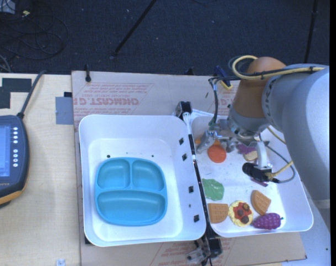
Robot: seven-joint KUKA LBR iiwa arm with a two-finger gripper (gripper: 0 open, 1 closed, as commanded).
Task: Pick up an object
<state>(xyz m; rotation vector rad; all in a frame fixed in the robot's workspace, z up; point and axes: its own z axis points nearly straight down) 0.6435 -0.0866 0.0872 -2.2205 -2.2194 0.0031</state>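
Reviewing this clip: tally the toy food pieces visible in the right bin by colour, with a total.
Orange-red: 1, round piece
Green: 1, leafy piece
Tan/orange: 2, cracker, wedge
Yellow with red: 1, pizza
Purple: 1, grapes
Total: 6

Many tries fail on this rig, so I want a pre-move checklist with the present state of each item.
1. Hand sits over the right bin: ok.
2. A target lies under it, the orange-red ball: ok.
3. Ball seen between the fingers: cannot tell.
4. Fingers open enough: cannot tell.
5. Neighbours stand apart from the ball, green leaf below it: ok.
6. Blue tray in the left bin lies away from the arm: ok.
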